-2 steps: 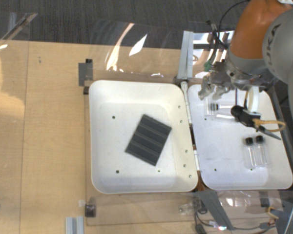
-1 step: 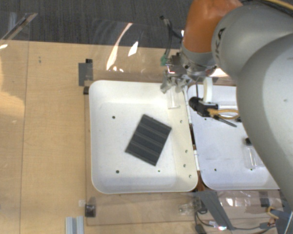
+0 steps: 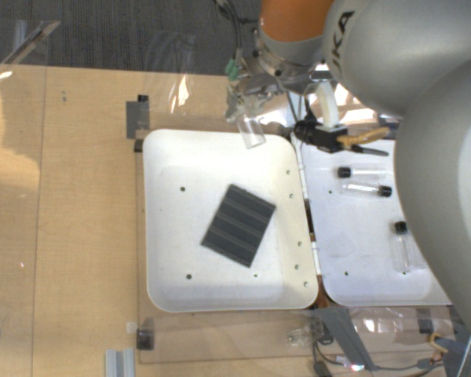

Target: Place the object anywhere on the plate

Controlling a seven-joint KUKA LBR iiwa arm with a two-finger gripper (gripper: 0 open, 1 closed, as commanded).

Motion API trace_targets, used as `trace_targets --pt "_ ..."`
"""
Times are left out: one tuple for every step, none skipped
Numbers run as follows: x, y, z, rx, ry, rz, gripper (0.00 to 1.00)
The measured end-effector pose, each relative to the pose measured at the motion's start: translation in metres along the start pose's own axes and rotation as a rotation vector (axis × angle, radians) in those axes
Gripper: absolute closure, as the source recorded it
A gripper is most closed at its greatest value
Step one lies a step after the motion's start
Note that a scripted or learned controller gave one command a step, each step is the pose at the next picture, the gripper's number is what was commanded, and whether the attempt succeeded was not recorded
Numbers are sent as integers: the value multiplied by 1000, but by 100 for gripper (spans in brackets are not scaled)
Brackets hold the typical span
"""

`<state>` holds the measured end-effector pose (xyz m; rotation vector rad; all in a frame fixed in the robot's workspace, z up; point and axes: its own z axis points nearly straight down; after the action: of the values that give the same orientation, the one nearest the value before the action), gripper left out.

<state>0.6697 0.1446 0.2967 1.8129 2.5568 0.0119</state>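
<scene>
your gripper (image 3: 250, 124) pinches a clear tube (image 3: 253, 134), long axis near upright, over the left bin (image 3: 165, 281).

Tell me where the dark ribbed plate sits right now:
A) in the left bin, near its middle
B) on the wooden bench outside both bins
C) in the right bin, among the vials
A: the dark ribbed plate lies tilted near the middle of the left bin; the vials lie in the right bin.

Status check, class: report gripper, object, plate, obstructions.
Gripper above left bin's far rim, carrying a clear tube. Dark ribbed plate mid left bin. Nothing blocking.
</scene>
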Motion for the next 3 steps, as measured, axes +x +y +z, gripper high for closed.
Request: trace_targets --pt "67 -8 -67 2 0 524 100" --pt "86 31 -141 -1 1 45 100" --pt "78 28 -139 4 0 883 100"
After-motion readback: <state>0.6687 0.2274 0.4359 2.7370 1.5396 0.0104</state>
